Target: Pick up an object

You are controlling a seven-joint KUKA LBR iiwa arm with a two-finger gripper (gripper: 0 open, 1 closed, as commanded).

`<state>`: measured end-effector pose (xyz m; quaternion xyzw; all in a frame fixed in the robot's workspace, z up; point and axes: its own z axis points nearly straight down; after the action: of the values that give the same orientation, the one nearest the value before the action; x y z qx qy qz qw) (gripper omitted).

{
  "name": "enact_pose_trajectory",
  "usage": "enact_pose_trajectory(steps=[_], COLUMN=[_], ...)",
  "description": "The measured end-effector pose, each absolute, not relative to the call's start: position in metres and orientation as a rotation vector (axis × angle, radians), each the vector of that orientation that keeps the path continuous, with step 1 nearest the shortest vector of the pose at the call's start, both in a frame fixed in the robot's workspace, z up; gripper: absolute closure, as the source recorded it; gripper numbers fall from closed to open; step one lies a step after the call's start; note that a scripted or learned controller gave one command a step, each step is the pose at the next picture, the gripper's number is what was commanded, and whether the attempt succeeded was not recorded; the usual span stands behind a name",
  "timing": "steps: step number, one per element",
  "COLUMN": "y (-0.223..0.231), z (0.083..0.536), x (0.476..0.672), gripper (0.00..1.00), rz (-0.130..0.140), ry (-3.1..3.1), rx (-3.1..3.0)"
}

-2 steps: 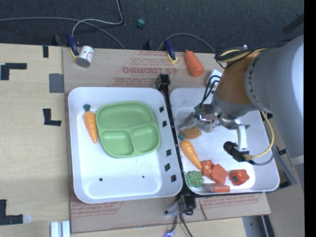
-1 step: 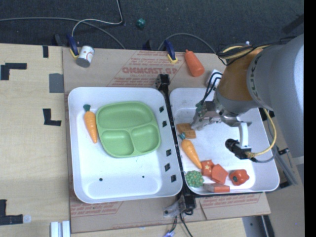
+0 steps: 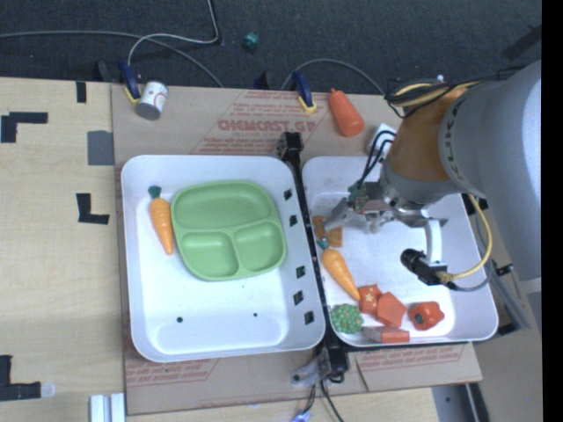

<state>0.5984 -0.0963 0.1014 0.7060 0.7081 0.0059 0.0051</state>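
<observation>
Counter [image 3: 53,236]: pale wood, with a cardboard sheet [image 3: 246,126] under two white bins; dark carpet beyond the far edge.
Left bin [image 3: 141,306]: green divided plate [image 3: 229,229], toy carrot [image 3: 161,221] by its left wall.
Right bin [image 3: 475,319]: second carrot [image 3: 339,273] near the divider; broccoli [image 3: 346,317] and red pieces [image 3: 391,309] along the near edge.
Tool [image 3: 339,218]: low near the divider; I cannot tell its state.
Open room: right bin's far left corner.

My arm [image 3: 493,139] is grey with an orange band [image 3: 420,143]. The left white bin [image 3: 141,262] holds a pale green tray [image 3: 229,229] and an orange carrot [image 3: 161,222]; the right bin [image 3: 466,315] holds orange, red and green toys.
</observation>
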Motion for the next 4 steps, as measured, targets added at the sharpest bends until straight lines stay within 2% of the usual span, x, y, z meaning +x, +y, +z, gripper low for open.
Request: enact_pose_trajectory(steps=[1, 2, 3, 4], y=[-0.12, -0.075, -0.093, -0.094], z=[0.094, 0.184, 0.086, 0.096], x=[0.531, 0.53, 0.509, 0.51], gripper=[0.0, 0.0, 0.0, 1.0], rz=[0.017, 0.0, 0.002, 0.002], ry=[2.214, 2.224, 2.222, 2.218], rx=[2.213, 2.22, 2.221, 2.219])
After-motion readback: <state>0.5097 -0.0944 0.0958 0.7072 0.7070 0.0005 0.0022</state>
